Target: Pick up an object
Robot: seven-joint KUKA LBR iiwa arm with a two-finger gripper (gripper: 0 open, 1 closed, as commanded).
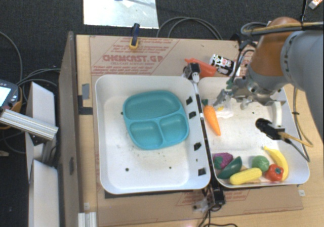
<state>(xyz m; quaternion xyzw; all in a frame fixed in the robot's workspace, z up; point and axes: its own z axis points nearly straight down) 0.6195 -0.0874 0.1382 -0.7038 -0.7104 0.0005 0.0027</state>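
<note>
In the right bin (pixel 298 173), my gripper (pixel 232 102) hangs low over the far left part of the floor, just right of the top of an orange carrot (pixel 211 120). Its fingers (pixel 219 100) are spread open with nothing between them. A small white scrap (pixel 226 114) lies on the bin floor under the gripper. Along the bin's near edge lie a purple eggplant (pixel 221 160), a green pepper (pixel 230 167), a yellow corn cob (pixel 245 175), a green lime (pixel 260 162), a red tomato (pixel 274 172) and a yellow banana (pixel 278 158).
The left bin (pixel 109 170) holds a blue divided plate (pixel 156 119). The divider wall (pixel 197 125) between the bins runs just left of the carrot. Behind the bins, an orange and black-white object (pixel 212 64) lies on the cardboard.
</note>
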